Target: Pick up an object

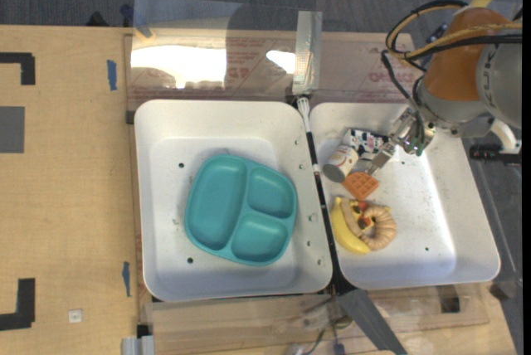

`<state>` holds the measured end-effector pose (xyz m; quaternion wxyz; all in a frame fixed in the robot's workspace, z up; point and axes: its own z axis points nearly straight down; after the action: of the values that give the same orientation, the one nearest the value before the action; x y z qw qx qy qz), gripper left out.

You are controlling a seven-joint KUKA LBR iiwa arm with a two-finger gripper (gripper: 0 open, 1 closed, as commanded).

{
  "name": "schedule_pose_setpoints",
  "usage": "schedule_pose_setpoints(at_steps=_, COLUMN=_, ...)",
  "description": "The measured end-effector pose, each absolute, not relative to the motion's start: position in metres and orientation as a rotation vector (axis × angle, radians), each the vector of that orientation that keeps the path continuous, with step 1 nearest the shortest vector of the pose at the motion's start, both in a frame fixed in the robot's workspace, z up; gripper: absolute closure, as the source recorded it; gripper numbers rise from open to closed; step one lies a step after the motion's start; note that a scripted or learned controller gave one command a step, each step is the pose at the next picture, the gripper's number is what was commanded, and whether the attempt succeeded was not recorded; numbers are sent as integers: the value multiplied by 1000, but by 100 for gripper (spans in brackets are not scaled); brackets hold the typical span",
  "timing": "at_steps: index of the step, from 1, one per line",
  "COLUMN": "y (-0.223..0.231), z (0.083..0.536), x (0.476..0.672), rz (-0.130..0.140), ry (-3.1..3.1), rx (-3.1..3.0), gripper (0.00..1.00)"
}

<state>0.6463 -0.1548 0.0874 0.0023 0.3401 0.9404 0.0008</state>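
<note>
Jaws low over the small clutter in the right bin

The jaws point(383, 156) hang at a slant just above the orange waffle piece point(361, 183), and whether they are parted or clenched I cannot tell. Just beside them on the far side lies a dark printed packet point(362, 138), and beyond their tips a small can point(341, 162). Below the waffle piece sit a banana point(346, 229) and a doughnut-like toy point(377, 226), touching. The right bin point(452, 216) holds all these; the left bin point(166, 138) holds a teal divided plate point(241, 208). A clean pick probably means settling squarely over one item, apart from its neighbours, before closing.
</note>
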Motion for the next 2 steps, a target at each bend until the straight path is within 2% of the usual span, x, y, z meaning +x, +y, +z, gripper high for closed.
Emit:
schedule_pose_setpoints(at_steps=1, y=-155, z=102, x=649, rz=1, ry=2940, rx=1061, gripper=100)
schedule_pose_setpoints(at_steps=2, y=-137, z=219, x=626, rz=5, ry=2666, rx=1644, gripper=100)
